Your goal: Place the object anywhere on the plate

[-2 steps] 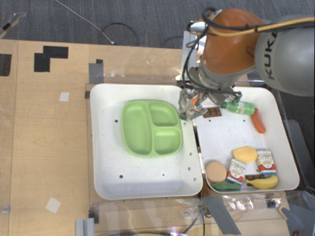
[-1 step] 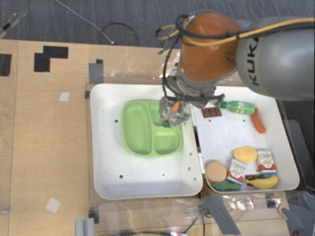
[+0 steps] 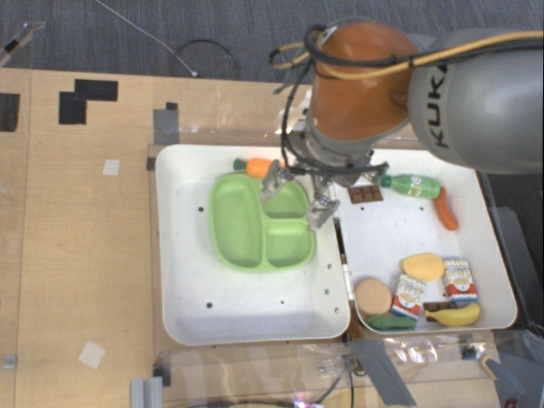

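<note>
A green divided plate (image 3: 246, 228) lies in the left bin (image 3: 246, 321). An orange carrot-like object with a green tip (image 3: 255, 167) rests on the bin floor just past the plate's far rim. My gripper (image 3: 296, 195) hangs over the plate's upper right compartment, a little right of the orange object. It stands open, with only the green plate showing between its fingers (image 3: 272, 180). The arm's orange band and grey body hide the bin's back edge behind it.
The right bin (image 3: 497, 253) holds a brown chocolate bar (image 3: 367, 195), a green bottle (image 3: 412, 185), a red sausage-shaped item (image 3: 447, 211), two small cartons (image 3: 459, 280), a banana (image 3: 453, 315), a round bun (image 3: 372, 296) and other toy food.
</note>
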